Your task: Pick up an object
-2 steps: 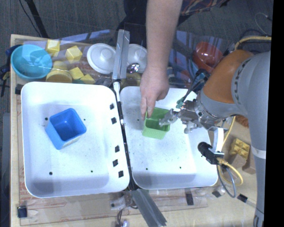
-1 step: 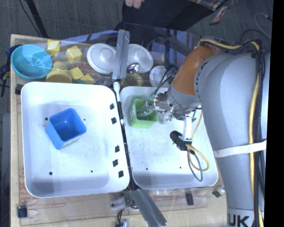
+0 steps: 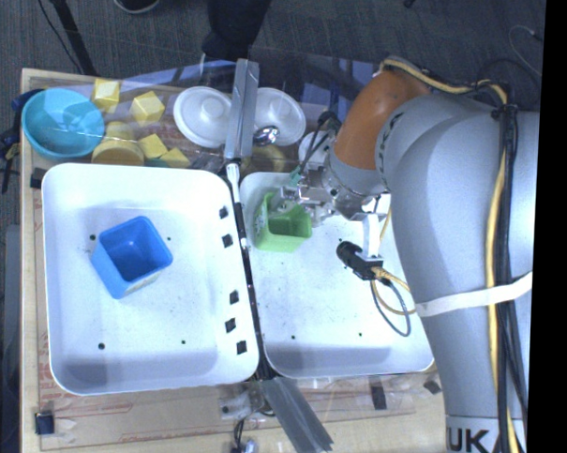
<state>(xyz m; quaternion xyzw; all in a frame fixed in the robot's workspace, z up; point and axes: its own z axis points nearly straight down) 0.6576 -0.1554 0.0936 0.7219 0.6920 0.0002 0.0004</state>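
Across two bins: one blue cup, one green cup.

A large grey robot arm fills the right side of the frame, reaching in from the lower right toward the upper middle. Its thick lower segment stands near the bottom right corner; the arm bends left at a rounded orange band in the upper right. Below the band, the wrist points down and left, ending in the metal tool just right of centre, in the upper half of the frame. Yellow and black cables run along the arm's body.
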